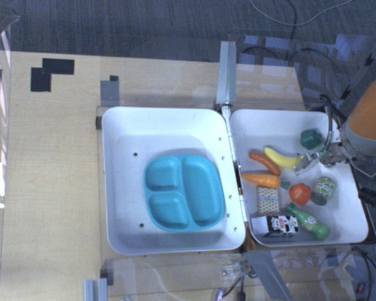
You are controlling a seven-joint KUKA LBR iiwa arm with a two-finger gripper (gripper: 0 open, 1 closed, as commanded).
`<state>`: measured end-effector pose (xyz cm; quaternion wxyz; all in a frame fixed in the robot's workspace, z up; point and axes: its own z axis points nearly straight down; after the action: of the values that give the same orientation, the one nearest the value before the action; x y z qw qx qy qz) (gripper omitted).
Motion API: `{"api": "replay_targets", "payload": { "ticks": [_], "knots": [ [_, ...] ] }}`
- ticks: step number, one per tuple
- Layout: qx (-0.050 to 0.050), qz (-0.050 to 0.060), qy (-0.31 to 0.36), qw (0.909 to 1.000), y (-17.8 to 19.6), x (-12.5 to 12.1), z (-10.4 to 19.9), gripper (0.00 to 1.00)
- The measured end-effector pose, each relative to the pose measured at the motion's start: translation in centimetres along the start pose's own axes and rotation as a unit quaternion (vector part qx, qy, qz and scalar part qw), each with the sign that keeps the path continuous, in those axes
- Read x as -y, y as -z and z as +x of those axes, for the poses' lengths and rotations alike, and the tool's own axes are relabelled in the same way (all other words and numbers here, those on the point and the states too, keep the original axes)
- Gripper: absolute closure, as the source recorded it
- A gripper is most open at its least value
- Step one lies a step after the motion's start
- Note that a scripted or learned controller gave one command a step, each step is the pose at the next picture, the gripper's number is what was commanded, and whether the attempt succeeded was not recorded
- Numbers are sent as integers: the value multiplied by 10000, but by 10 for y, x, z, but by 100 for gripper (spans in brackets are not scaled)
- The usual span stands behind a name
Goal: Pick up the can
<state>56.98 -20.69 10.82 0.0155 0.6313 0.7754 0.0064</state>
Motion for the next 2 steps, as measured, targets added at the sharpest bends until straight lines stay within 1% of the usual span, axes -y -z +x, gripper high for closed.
{"api": "replay_targets", "payload": {
  "ticks": [1,2],
  "knots": [
    [-67,131,-300,9994,-5,62,14,0],
    [-58,108,-305,9995,6,60,13,100]
  ]
}}
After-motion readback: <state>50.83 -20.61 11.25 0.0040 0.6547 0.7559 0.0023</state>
